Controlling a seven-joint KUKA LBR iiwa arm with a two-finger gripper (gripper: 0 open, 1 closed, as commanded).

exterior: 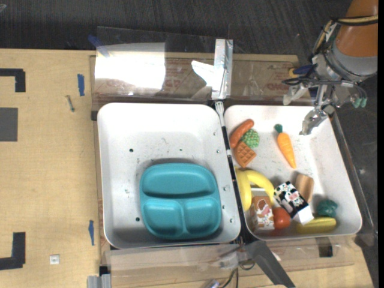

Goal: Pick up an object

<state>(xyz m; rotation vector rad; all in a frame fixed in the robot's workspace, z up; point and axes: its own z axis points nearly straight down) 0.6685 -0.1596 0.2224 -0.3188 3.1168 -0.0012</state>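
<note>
My gripper (pixel 314 120) hangs over the far right corner of the right bin (pixel 343 161), with nothing seen in it. An orange carrot (pixel 286 149) lies just left of and below it, apart from it. Further left lie a red-orange sausage (pixel 241 131), a green bunch (pixel 251 138) and a waffle (pixel 245 153). At the bin's near end sit a banana (pixel 251 185), a black-and-white cow-patterned carton (pixel 288 195), a brown wedge (pixel 304 185), a red tomato (pixel 281 218), a dark green piece (pixel 327 207) and a yellow piece (pixel 316 224).
The left bin (pixel 120 137) holds a teal divided plate (pixel 180 200) in its near half. A clear panel with a taped post (pixel 222 68) stands behind the bins. Tan bench surface (pixel 42 161) lies to the left.
</note>
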